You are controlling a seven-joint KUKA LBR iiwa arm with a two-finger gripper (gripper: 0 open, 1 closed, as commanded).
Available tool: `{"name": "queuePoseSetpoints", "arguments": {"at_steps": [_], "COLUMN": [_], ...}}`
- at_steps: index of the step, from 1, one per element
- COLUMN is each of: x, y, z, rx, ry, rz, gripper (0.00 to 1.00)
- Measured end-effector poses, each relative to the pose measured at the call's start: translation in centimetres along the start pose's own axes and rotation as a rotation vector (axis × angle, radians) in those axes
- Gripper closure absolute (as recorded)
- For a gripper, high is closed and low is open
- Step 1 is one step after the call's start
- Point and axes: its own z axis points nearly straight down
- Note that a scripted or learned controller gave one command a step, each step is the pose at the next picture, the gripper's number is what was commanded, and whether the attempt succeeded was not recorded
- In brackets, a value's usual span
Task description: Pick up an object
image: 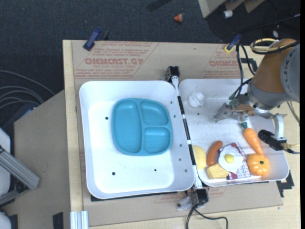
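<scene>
Bench [71, 128] w/ two white bins; toy food piled at 5 o'clock of right bin [209, 89]. Jaws [224, 112] spread, holding nothing, hovering mid-bin. Approach step; next: descend onto carrot [252, 140] at 4 o'clock.

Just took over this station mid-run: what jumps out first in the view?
A blue three-compartment plastic tray lies in the middle of the left white bin. Toy food, including an orange carrot and a fried egg, crowds the right white bin's near corner, with the claw above it.
</scene>
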Motion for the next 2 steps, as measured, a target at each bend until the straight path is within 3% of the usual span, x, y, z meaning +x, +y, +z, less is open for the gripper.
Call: {"name": "queuePoseSetpoints", "arguments": {"at_steps": [1, 2], "x": [1.5, 7.9], "y": [-7.5, -11.6], "z": [0.0, 0.1], "rx": [-0.001, 0.001], "ry": [0.000, 0.001], "rz": [0.000, -0.001], "gripper": [0.00, 0.00]}}
